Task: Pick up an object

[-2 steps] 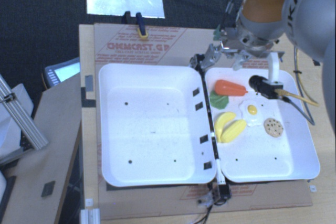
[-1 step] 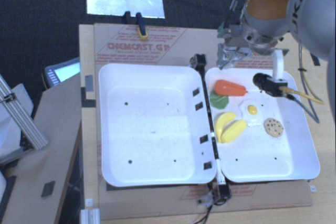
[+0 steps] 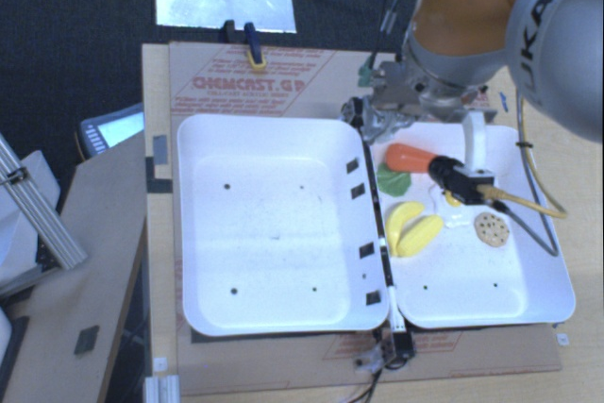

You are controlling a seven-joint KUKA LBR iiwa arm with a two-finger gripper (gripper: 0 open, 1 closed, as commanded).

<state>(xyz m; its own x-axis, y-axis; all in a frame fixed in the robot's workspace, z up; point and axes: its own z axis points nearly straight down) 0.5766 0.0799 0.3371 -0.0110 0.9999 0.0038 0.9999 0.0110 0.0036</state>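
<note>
The arm's gripper [image 3: 377, 125] hangs low over the far left corner of the right bin [image 3: 528, 297], close to the divider between the bins. Just in front of it lies an orange carrot-like piece [image 3: 409, 156], with a green piece [image 3: 394, 181] beside it. Nearer the front lie a yellow banana-like piece [image 3: 413, 229] and a round brown cookie [image 3: 491, 228]. Nothing shows between the gripper's tips, and the wrist hides the far part of the right bin.
The left bin [image 3: 208, 297] stands beside the right one, with black clips along the shared rim [image 3: 370, 212]. A black fitting with a yellow cable [image 3: 514, 200] trails from the arm over the right bin. Cardboard lies under both bins.
</note>
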